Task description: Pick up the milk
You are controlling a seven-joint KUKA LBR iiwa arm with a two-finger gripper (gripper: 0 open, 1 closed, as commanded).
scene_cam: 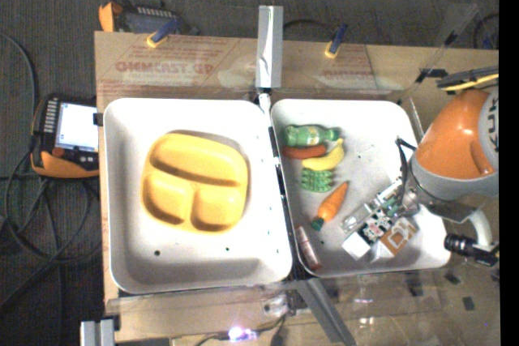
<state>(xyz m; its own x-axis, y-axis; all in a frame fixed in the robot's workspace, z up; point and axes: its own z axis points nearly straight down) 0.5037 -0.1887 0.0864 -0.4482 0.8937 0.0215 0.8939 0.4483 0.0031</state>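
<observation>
The milk, a small white carton [357, 245], lies near the front of the right bin [369, 111]. Next to it on the right is a brown-and-white carton [397, 237]. My gripper [376, 216] reaches in from the right and hangs low just above and behind both cartons, its tip close to the white one. The grey arm with its orange band [458, 146] covers the bin's right side. I cannot make out whether anything sits in the gripper.
The right bin also holds a green bottle [310, 134], a red sausage [304, 151], a banana [326, 160], a green ribbed piece [316, 179], a carrot [331, 205] and a pinkish stick [308, 249]. A yellow divided tray [196, 181] lies in the left bin [122, 174].
</observation>
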